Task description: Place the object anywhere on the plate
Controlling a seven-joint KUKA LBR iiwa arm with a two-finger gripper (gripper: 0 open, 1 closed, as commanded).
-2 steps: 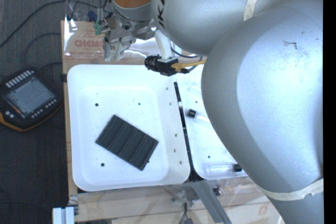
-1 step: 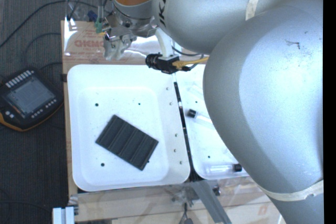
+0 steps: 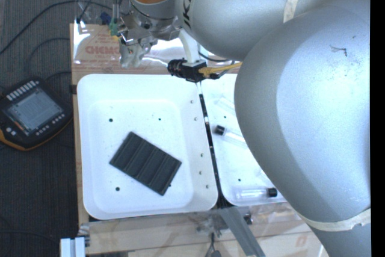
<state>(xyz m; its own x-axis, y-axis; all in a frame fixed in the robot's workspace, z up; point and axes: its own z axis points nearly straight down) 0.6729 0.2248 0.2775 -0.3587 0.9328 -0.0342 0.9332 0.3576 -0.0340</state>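
Currently the end effector (image 3: 131,52) sits above the far edge of the left bin (image 3: 90,147), over the strip of counter (image 3: 96,48) behind it, and hangs from the orange-banded wrist. Nothing is visible between its tips, and whether it is wide or narrow cannot be told from this slanted overhead view.

The dark ribbed plate (image 3: 145,163) lies flat on the floor of the left bin, turned at an angle, near the bin's centre and toward its near side. Nothing rests on the plate.

Candidate objects lie in the right bin (image 3: 224,189), which the arm's large grey body largely covers. A small dark-capped piece (image 3: 220,129) lies just beside the divider between the bins. A clear tube with a dark cap (image 3: 255,193) lies near that bin's near edge. Which of these is the task object cannot be determined.

Judged step: the task appears to be at the pick stage, with no placement made.

Judged requirements for the next move:
1. Travel from the far side of the left bin across the divider into the right bin.
2. Descend onto one small, low-lying item; both are slim, so alignment needs to be close.
3. Confirm the item is held before carrying it to the plate.

A handheld controller (image 3: 30,112) rests on the floor left of the counter, well apart from the work area.
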